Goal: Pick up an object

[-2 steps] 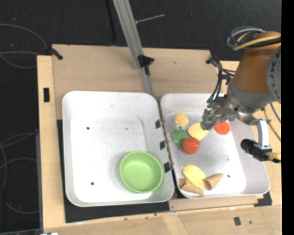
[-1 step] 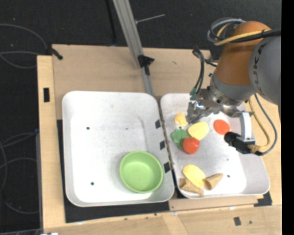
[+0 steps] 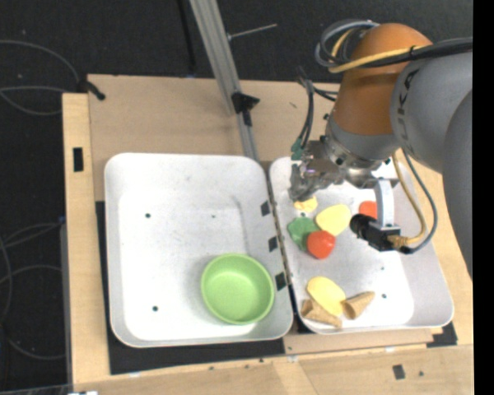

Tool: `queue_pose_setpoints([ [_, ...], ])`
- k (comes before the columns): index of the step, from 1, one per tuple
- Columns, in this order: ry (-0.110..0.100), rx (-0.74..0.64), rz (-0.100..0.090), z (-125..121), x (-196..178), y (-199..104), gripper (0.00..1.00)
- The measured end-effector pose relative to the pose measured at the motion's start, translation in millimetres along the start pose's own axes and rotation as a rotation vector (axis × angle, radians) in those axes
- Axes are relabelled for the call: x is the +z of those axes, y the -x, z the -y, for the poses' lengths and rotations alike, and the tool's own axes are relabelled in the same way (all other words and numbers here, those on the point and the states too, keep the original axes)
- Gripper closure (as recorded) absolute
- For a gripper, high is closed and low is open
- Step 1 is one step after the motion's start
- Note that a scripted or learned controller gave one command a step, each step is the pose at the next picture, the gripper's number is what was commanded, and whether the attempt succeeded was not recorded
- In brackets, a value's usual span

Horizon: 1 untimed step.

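Gripper (image 3: pixel 303 189) sits low at the back-left corner of the right bin (image 3: pixel 424 299), can't tell if it holds anything. Just below it: small yellow piece (image 3: pixel 305 206), yellow lemon-shaped toy (image 3: pixel 333 218), green toy (image 3: pixel 300 230) touching a red ball (image 3: pixel 320 244). Near the front: yellow toy (image 3: pixel 323 294), two tan cones (image 3: pixel 358 304). Left bin (image 3: pixel 148 188) holds a green bowl (image 3: pixel 237 289) at its front right, on the desk (image 3: pixel 148 113).
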<state>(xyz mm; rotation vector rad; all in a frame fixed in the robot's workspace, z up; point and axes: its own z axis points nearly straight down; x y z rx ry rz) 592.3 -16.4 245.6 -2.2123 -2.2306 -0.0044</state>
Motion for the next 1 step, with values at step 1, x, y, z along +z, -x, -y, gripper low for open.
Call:
queue_pose_setpoints([
  [1, -0.003, 0.001, 0.001, -3.3, 10.3, -57.0, 1.00],
])
